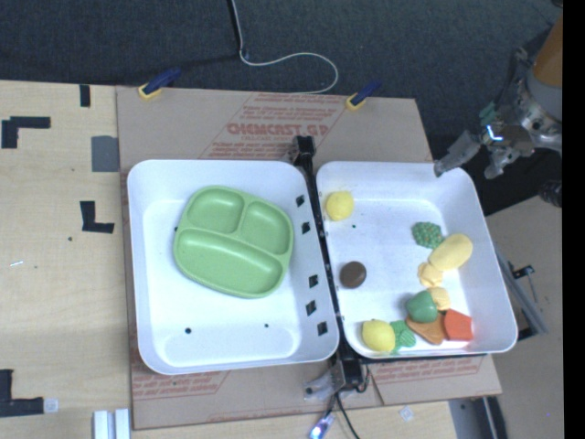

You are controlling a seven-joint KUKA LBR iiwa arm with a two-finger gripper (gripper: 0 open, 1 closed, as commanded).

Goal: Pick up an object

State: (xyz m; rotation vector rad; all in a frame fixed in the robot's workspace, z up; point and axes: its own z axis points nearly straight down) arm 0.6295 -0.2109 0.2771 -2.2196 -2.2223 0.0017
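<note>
Toy food sits in the right bin: we see a yellow ball, brown disc, lemon, green and orange bits bottom right. Left bin has a green divided plate. Hand hovers off the right bin's top corner; we cannot tell its grip.

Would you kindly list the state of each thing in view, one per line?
Green plate: lying flat in the left bin, nothing on it.
Yellow ball: loose in the right bin, near the divider.
Brown disc: loose, apart from the others.
Lemon: resting at the near wall.
Toy food pile: heaped along the right side.
End effector: above the right bin's far corner, holding nothing visible.
</note>
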